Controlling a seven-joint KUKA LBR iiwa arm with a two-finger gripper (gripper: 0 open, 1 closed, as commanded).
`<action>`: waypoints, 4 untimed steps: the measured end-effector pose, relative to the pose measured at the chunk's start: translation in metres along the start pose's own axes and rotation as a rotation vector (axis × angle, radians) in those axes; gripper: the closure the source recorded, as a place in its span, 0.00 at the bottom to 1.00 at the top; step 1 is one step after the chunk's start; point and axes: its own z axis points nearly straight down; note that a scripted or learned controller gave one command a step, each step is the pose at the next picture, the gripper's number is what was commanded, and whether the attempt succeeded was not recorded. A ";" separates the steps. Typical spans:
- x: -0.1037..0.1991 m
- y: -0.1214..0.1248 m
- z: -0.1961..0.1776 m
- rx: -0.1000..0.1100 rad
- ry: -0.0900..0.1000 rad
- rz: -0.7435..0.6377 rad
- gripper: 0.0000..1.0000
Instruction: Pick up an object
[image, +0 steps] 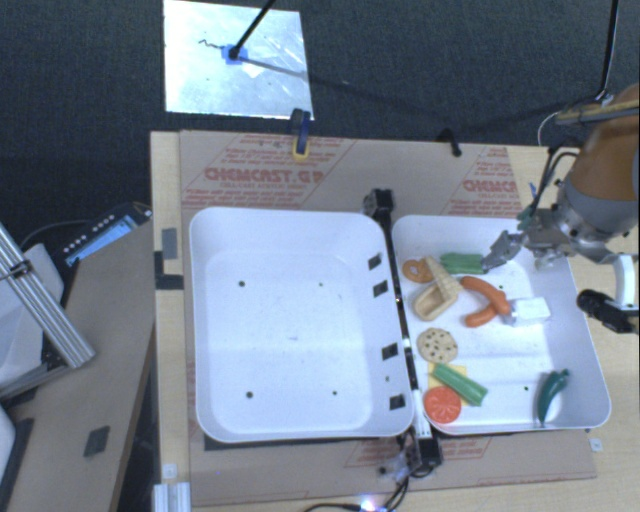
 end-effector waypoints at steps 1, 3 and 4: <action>0.015 -0.002 0.084 -0.012 -0.005 0.000 0.00; 0.076 0.022 0.095 -0.001 0.002 -0.007 1.00; 0.116 0.060 -0.005 -0.008 0.001 -0.005 1.00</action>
